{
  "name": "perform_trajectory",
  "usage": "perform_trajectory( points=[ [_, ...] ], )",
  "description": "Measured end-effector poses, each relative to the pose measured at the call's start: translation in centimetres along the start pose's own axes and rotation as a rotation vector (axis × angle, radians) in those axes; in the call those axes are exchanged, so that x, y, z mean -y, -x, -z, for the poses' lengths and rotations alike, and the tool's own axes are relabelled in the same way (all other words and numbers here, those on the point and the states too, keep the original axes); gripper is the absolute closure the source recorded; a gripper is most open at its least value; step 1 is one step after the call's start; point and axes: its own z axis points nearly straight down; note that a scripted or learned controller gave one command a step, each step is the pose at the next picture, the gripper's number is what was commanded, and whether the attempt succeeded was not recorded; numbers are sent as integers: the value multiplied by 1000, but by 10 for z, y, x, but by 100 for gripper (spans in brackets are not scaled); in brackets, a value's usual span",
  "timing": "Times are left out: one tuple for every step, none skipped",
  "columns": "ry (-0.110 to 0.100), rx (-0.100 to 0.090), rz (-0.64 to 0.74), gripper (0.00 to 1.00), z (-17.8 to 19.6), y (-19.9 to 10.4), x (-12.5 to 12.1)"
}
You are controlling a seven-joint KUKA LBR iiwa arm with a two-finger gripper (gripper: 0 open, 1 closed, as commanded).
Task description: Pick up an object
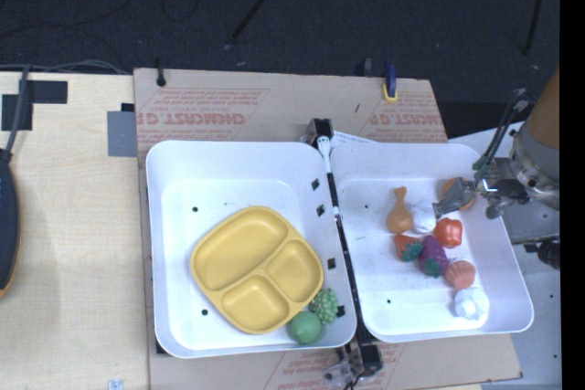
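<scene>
Over the right bin (512,310), the grey arm's jaws (454,198) hang at the upper right of a huddle of toy food, and whether they stand apart or together cannot be told from this slant. Just below them lies a red tomato-like piece (448,232), touching a purple grape-like piece (432,257). An orange-brown drumstick (398,211) lies to their left beside a small white piece (424,219). A peach-coloured piece (461,273) and another white lump (468,304) sit toward the bin's lower right corner. These toys crowd closely, leaving little bare floor between them. Across the divider, the left bin (174,196) carries a yellow 3-compartment plate (256,268), with a green round fruit (305,327) and a small green cluster (325,304) at its lower right edge. Both bins rest on a cardboard sheet (228,110) on the bench.
</scene>
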Motion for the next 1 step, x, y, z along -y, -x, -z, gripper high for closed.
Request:
perform_trajectory(
  points=[
    [-7,-1,-1,0,-120,43,-9]
  ],
)
